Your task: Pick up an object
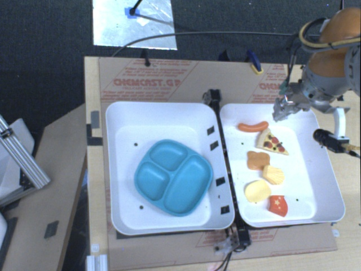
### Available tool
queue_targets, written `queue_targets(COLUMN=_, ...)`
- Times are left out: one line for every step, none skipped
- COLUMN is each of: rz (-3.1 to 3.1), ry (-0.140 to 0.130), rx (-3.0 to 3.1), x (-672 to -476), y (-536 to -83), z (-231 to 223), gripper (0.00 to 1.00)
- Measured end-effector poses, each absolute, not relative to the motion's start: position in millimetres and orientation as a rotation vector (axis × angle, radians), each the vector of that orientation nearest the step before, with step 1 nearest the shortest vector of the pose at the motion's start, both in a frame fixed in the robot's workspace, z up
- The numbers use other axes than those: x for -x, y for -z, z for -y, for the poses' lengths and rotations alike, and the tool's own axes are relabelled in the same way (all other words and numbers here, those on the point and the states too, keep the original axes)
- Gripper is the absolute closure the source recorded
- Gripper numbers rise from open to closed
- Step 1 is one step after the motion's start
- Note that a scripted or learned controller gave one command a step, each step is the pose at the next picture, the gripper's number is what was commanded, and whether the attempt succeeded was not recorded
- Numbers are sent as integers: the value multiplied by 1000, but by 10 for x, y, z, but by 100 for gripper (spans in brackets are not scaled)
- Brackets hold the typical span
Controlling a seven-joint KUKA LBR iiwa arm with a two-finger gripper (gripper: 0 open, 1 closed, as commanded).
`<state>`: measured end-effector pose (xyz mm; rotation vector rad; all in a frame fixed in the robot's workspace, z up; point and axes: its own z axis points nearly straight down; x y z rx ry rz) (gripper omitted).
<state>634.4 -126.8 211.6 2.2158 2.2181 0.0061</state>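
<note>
Hovering gripper (281,113) near sausage (253,127)

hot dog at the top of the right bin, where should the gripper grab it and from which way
Take the hot dog at its middle, coming straight down, with the fingers closing across its narrow width. It lies flat and runs roughly left to right, so the long sides offer the thinnest span. The pizza slice sits just below its right end, so staying mid-length probably keeps clear. The gripper hovers nearby.

A dark carpet (45,49) lay around the tan bench (67,151). Beyond the bench's far edge, a shiny silver sheet (132,16) rested on the carpet; an aluminium rail (20,157) stood left.
</note>
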Motion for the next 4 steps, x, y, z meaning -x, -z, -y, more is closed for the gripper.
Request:
queue_targets(rz=-2222, ry=-6, rx=-2212, x=-6361, y=-2572, z=1270, gripper=100)
queue_targets(rz=-2231, ry=-4, rx=-2211, x=-6236, y=-2619, z=753, gripper=100)
queue_targets(rz=-2232, ry=-2, rx=-2212, x=-6119, y=-2628, z=280, gripper=100)
queue_targets(rz=-2234, ry=-1, rx=-2212, x=-5988, y=-2414, z=-243, gripper=100)
